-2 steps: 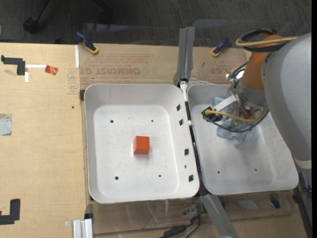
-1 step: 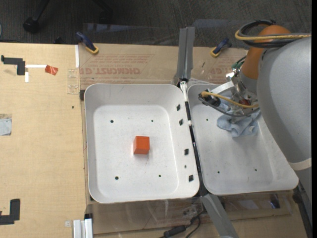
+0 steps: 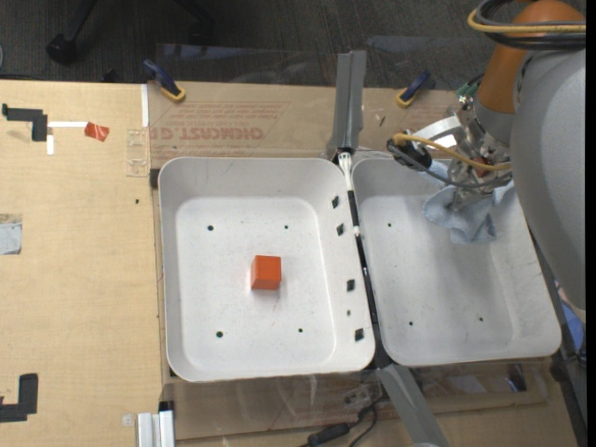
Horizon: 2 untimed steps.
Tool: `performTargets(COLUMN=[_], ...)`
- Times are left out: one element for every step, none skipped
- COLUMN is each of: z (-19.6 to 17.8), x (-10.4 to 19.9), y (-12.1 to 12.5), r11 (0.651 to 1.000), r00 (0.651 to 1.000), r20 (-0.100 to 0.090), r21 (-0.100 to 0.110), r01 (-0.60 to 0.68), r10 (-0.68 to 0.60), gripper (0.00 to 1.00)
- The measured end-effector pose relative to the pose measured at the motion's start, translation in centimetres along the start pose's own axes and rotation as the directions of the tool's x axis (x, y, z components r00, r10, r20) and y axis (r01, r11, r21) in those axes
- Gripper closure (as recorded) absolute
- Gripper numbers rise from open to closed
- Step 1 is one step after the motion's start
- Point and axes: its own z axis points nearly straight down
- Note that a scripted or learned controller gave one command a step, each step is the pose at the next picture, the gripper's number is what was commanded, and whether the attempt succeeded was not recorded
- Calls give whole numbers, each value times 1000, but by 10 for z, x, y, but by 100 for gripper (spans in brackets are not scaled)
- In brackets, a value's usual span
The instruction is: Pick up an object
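A small orange-red cube (image 3: pixel 266 273) lies near the middle of the left bin (image 3: pixel 186 343). A crumpled blue-grey cloth (image 3: pixel 467 218) sits bunched up at the far right side of the right bin (image 3: pixel 447 343). My gripper (image 3: pixel 468 177) hangs directly over the top of that cloth, touching or nearly touching its upper folds. The wrist, with cables and a black part sticking out to the left, hides where the gripper meets the cloth. The grey arm with its orange band (image 3: pixel 507 68) fills the upper right.
A grey metal post (image 3: pixel 349 101) stands at the far end between the bins. Orange-and-blue clamps (image 3: pixel 168 87) (image 3: pixel 414 88) hold the cardboard sheet behind them. A wooden board (image 3: pixel 65 250) with a red tag lies to the left.
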Motion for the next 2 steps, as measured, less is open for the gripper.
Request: performTargets(z=[-14, -55], x=[12, -5], y=[11, 6], r11=[1000, 1000], r00=[1000, 1000], r20=[0, 1], r21=[0, -1], r01=[1, -3], r10=[-1, 3], gripper=[100, 100])
